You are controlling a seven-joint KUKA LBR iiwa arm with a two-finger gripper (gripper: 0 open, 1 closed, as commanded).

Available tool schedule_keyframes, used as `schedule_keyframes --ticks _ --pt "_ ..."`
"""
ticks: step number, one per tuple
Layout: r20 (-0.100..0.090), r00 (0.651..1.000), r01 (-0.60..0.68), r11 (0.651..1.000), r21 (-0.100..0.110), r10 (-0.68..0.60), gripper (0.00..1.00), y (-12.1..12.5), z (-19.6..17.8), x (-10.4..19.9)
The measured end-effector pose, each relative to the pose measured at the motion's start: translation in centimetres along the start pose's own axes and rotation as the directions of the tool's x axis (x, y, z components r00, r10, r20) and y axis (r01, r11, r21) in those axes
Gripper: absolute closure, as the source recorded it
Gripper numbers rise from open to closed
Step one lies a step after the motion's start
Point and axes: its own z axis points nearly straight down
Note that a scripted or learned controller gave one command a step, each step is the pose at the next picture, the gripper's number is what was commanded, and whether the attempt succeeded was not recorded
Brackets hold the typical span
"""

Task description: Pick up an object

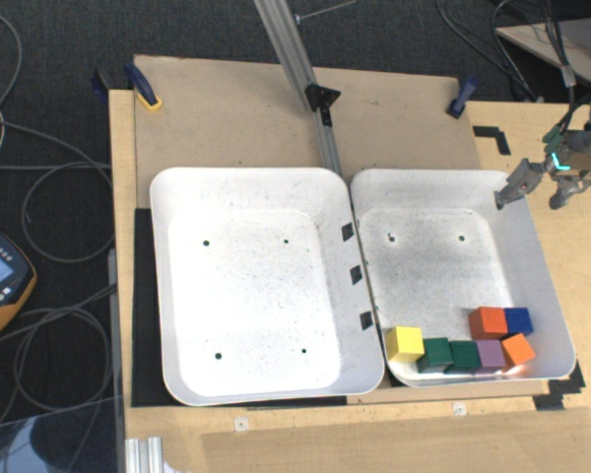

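Several small blocks lie along the near edge of the right bin [428,254]: a yellow block [406,342], two green blocks [435,353], a purple block [491,353], an orange block [518,349], a red-orange block [489,320] and a blue block [517,319]. My gripper [530,197] hangs over the far right corner of that bin, well away from the blocks. It is open, its two fingers spread, with nothing between them.
The left bin [251,284] sits beside the right one, with black clips on the wall between them. A slanted metal post [295,57] rises behind the bins. Blue clamps hold the wooden board at its far corners. Cables lie on the floor to the left.
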Motion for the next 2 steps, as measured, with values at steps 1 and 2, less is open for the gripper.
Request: schedule_keyframes --ticks 1,2 --pt "0.001 1.0 0.001 1.0 -0.004 -0.001 0.0 0.1 -0.2 0.0" --pt "0.0 1.0 -0.001 1.0 0.002 0.001 0.0 0.7 5.5 -0.6"
